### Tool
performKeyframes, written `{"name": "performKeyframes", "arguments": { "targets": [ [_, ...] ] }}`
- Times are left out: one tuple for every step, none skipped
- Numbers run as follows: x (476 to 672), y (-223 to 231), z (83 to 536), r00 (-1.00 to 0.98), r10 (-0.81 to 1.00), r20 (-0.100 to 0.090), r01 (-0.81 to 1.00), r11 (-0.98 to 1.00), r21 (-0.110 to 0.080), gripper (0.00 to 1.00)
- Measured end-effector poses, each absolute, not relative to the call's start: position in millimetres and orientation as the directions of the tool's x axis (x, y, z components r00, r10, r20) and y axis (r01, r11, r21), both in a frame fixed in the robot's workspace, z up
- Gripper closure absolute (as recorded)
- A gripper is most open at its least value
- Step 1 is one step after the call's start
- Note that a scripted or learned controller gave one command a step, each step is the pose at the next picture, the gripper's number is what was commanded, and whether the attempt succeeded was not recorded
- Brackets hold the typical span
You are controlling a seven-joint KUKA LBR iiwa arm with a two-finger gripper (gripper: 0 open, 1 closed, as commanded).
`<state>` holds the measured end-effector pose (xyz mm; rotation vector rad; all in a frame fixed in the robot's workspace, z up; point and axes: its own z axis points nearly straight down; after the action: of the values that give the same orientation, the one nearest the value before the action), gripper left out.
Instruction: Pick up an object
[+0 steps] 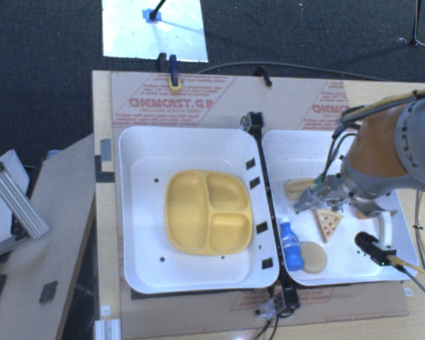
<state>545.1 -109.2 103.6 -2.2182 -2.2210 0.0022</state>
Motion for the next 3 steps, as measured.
{"name": "performKeyframes", "arguments": {
  "targets": [
    [546.4, -109.7, 117.4, -0.002, 1.0, -0.001, 1.0, 0.002, 0.003, 1.0],
    [547.4, -115.1, 180.7, -0.003, 1.0, -0.002, 1.0, 0.003, 0.007, 1.0],
    [549.5, -126.3, 235.2, -0.003, 1.0, -0.002, 1.0, 0.003, 0.008, 1.0]
  ]
}}
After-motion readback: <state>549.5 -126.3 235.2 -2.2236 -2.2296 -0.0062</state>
